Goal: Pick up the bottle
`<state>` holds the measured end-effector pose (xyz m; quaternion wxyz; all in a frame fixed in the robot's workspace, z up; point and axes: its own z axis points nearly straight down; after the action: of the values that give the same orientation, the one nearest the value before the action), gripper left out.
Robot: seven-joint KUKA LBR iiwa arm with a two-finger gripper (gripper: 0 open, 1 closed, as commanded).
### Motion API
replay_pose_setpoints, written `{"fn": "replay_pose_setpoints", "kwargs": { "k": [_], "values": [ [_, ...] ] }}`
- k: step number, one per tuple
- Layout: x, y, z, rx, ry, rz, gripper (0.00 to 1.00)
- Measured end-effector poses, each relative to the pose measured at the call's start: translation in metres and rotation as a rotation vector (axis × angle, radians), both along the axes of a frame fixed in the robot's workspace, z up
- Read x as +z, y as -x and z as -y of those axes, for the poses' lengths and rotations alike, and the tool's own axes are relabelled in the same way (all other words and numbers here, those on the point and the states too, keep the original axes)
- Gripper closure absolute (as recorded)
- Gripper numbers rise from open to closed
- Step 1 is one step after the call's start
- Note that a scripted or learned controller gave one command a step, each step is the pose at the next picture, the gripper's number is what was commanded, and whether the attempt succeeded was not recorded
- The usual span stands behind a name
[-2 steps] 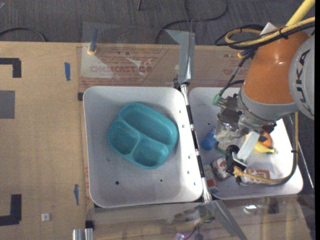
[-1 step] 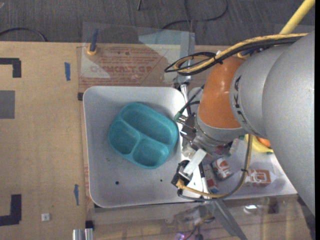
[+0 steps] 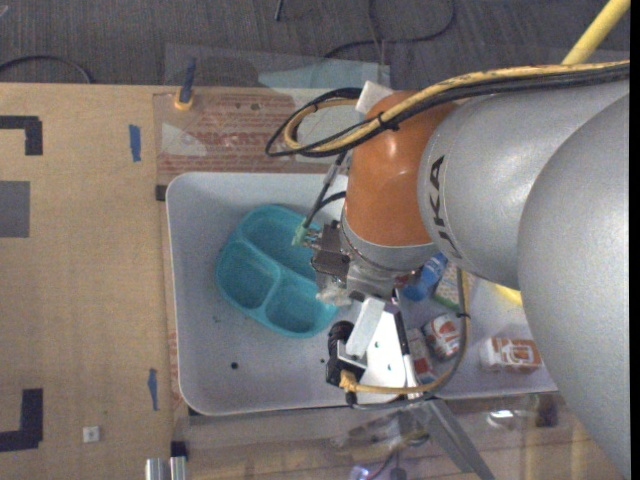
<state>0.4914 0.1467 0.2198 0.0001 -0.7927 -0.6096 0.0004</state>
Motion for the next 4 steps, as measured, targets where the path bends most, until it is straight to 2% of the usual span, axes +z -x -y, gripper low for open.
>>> {"fn": "replay_pose_setpoints", "kwargs": {
  "k": [1,2,3,4],
  "values": [
    [0.028,0.012,0.020,-0.413,0.001,-0.002,1.00],
    [0.021,0.012,0.111,-0.309,0.000,-0.004,1.00],
    [-0.016,0.013,0.053,-0.589,0.001,-0.006,1.00],
    [0.050,0.013,-0.035,-0.415,0.001,-0.001,1.00]
  ]
}}
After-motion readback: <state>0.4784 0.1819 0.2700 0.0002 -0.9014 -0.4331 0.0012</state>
